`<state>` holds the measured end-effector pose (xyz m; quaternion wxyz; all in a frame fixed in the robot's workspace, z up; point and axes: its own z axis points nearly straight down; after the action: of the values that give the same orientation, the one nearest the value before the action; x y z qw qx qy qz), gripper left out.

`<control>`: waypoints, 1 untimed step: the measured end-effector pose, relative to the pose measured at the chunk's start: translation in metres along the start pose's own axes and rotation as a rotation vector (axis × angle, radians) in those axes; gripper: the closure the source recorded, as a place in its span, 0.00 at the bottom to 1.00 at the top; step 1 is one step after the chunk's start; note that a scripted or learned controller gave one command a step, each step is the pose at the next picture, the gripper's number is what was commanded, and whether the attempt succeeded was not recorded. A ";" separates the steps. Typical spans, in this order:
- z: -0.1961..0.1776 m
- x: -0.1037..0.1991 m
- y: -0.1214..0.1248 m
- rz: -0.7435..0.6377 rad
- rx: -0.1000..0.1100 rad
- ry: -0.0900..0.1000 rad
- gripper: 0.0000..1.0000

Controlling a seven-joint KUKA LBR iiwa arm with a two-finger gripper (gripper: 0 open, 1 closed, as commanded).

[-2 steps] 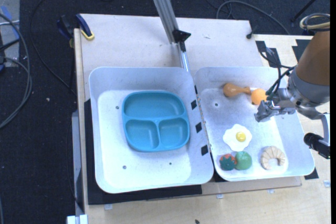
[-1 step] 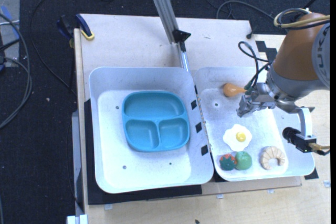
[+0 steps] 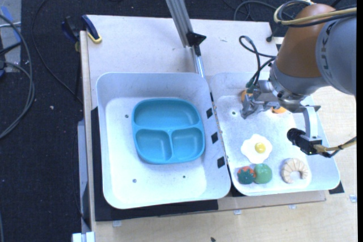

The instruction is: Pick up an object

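My gripper (image 3: 253,103) hangs low over the far part of the right bin (image 3: 232,116), with the grey arm and its orange band (image 3: 303,48) above it. Bits of an orange object (image 3: 278,111) show at either side of the gripper, mostly hidden beneath it. Nearer the front of this bin lie a toy fried egg (image 3: 257,148), a green and red toy vegetable (image 3: 254,174) and a beige croissant-like piece (image 3: 295,170).
The left bin (image 3: 113,139) holds a blue divided plate (image 3: 168,130). A metal pole (image 3: 177,0) slants across the back of the bench. A black cable fitting (image 3: 300,140) hangs from the arm over the right bin's right side.
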<state>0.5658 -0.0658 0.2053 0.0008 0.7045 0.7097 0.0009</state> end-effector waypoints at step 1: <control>-0.017 0.047 0.025 0.000 -0.002 0.001 1.00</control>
<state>0.5908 -0.0184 0.2221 0.0012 0.7045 0.7097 0.0020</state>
